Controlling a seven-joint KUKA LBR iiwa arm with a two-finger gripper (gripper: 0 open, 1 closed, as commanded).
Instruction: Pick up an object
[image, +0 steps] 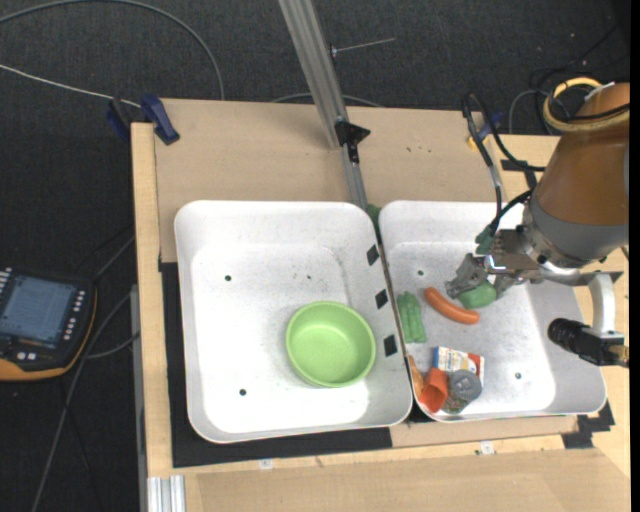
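So the arm (585, 170) comes in from the right and hangs over the right bin (520, 225), with the gripper (478, 285) low over the middle of it. There's a small green object (479, 296) right at the tips of the fingers, and it looks like it's sitting between them, though the view is too small and cluttered to tell whether they're actually pinching it or just resting around it, so that one's a cannot-tell. Just beside it, toward the lower left, an orange sausage-shaped piece (452, 306) lies at a slant on the bin floor, pretty much touching the green object. A green oblong thing (411, 317) lies near the bin's left wall. Down in the front-left corner there's a little pile: a white packet with colourful print (458, 360), an orange-red cup-like piece (432, 391) and a grey round item (462, 386), all bunched up against each other. The left bin (250, 235) has a light green bowl (331, 344) sitting upright near its front right part. Both bins sit side by side on the wooden surface (250, 150).
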